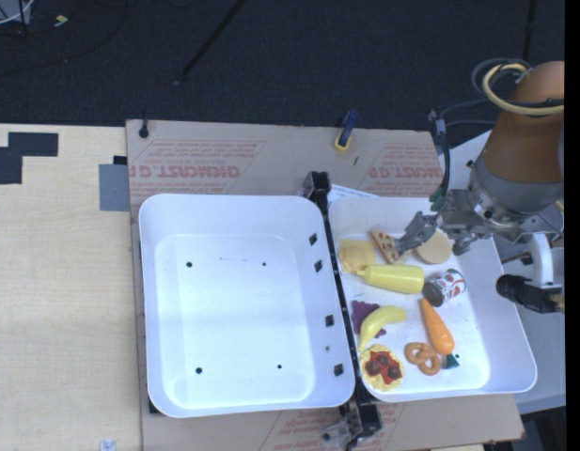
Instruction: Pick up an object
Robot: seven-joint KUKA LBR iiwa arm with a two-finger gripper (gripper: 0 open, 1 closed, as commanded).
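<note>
Over right bin (pixel 515 365): I'm hovering gripper (pixel 414 234) near waffle (pixel 384 245).
Jaws: seemingly spread, pinching nothing.
Risk: crowded mustard bottle (pixel 395 277) may be deflecting my grasp.

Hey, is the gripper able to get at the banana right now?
Probably yes. The gripper hangs over the right bin, and the banana lies uncovered, though the yellow bottle sits between them.

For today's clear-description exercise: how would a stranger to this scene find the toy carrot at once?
Look in the right-hand shallow white bin, the one crowded with toy food. Near its middle, below the long yellow plastic bottle and right of the yellow toy banana, lies the orange toy carrot. It is the one tapered, plain orange piece there.
</note>
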